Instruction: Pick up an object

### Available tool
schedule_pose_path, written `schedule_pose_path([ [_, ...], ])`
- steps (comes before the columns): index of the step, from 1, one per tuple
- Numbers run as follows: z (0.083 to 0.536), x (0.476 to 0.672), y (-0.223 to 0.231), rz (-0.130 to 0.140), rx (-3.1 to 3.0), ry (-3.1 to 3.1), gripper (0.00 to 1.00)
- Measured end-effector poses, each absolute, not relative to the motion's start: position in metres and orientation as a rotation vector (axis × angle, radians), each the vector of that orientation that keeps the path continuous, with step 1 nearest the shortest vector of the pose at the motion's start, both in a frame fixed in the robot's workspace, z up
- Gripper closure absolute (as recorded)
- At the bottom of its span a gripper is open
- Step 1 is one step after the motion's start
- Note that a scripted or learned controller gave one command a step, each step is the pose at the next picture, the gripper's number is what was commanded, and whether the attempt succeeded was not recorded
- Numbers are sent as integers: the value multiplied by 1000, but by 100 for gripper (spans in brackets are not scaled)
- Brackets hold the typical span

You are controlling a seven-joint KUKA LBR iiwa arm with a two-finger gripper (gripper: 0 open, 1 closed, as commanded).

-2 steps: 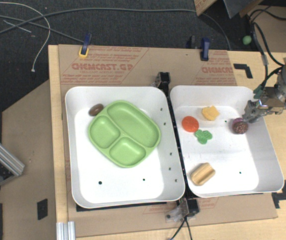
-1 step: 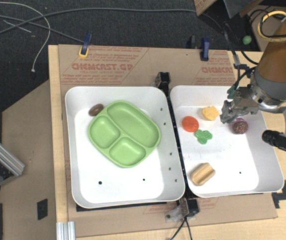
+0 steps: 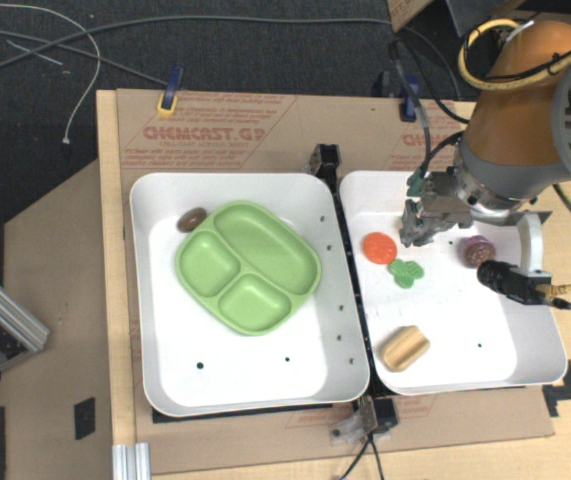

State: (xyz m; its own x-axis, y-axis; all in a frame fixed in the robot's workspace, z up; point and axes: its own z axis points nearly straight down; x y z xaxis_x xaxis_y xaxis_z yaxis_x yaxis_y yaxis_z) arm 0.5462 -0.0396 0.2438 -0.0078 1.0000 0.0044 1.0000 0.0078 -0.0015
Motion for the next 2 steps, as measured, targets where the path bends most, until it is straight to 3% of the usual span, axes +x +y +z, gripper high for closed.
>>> schedule_pose_path([
  [2, 234, 556, 83, -4, -2211, -2229, 100],
])
